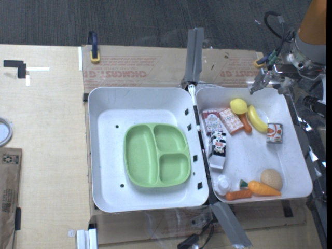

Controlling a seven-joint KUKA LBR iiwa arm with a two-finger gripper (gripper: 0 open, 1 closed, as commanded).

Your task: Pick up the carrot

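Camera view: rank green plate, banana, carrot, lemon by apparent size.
1. green plate, by far the largest
2. carrot and banana look about alike, so they are not ranked
3. lemon, the smallest

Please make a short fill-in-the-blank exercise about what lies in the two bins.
1. The green plate lies in the ____ bin.
2. The carrot lies near the ____ edge of the right bin.
3. The banana lies beside a yellow ____.
4. The tool hangs above the right bin's ____ edge.

Missing words: left; front; lemon; far
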